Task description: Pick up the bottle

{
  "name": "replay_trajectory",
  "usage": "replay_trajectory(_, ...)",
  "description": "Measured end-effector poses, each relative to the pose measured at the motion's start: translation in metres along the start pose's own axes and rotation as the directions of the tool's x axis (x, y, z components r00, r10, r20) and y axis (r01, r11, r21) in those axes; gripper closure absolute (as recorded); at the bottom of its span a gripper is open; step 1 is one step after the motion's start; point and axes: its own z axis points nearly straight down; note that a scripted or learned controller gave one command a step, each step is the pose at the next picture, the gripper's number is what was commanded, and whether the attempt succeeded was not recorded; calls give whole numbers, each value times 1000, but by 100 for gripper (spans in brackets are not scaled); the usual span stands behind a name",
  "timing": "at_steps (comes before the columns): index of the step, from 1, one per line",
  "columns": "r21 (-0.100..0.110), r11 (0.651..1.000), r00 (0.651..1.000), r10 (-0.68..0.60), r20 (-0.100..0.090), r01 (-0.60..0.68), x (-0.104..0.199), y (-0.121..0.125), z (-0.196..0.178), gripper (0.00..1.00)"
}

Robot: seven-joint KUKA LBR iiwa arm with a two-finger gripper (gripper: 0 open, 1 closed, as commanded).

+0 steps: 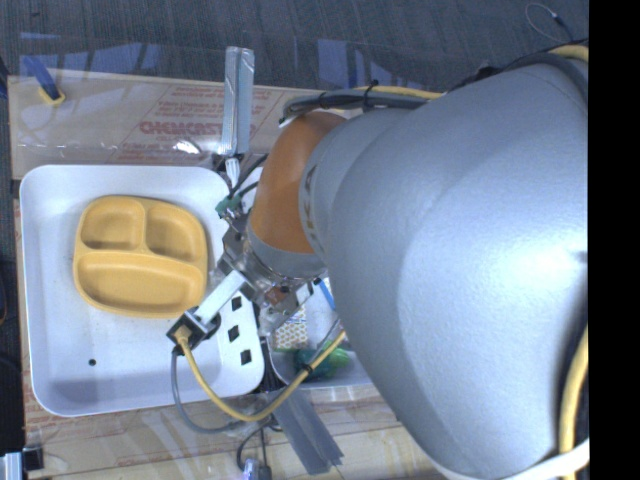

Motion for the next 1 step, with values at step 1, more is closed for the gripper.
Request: replay_trajectory(1, 0, 951, 951, 309, -1, -309, 51, -35, 95, 0)
